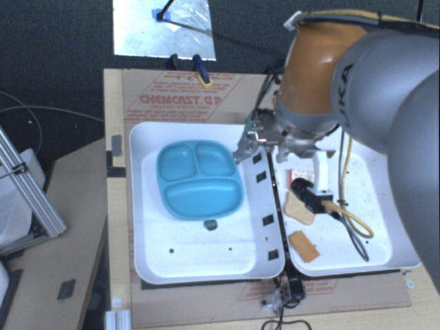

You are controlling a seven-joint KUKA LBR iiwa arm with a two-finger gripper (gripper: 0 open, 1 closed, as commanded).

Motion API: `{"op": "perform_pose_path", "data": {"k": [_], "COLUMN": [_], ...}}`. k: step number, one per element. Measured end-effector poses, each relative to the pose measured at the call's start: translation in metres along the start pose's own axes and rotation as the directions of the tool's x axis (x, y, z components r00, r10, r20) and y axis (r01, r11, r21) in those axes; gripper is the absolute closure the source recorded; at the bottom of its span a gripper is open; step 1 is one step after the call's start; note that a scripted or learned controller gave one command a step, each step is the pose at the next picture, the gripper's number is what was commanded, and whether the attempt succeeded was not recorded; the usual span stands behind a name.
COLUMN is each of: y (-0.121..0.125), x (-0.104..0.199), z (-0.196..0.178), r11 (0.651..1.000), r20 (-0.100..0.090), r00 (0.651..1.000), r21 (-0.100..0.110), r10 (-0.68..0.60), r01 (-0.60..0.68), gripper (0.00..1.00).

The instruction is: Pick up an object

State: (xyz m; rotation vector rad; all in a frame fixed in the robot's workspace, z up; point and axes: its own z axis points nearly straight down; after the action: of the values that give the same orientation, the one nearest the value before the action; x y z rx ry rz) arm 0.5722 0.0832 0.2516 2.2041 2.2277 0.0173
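You have two bins side by side on a cardboard sheet (180,99) on the worktop (75,205), their inner walls touching. In the left bin (199,256) a divided plate (199,179) lies in the far half, about midway between the side walls. A small object (210,224) sits just before the plate's near rim. In the right bin (344,253) three things line up along the left wall: a packet (301,176) farthest back, a thick slice (297,212) before it, and a flat block (304,246) near the front left corner. The claw (249,143) hangs over the shared wall's far end, just right of the plate's far right corner. Behind the cardboard lies a metal sheet (163,19), with a clip (201,71) at the cardboard's far edge.
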Motion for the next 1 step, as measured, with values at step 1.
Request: {"op": "perform_pose_path", "data": {"k": [1], "y": [-0.0463], "x": [-0.0010], "z": [0.0707], "r11": [1.000], "r20": [0.003], "r00": [1.000], "r21": [0.021], "r10": [0.010], "r01": [-0.010], "gripper": [0.00]}}
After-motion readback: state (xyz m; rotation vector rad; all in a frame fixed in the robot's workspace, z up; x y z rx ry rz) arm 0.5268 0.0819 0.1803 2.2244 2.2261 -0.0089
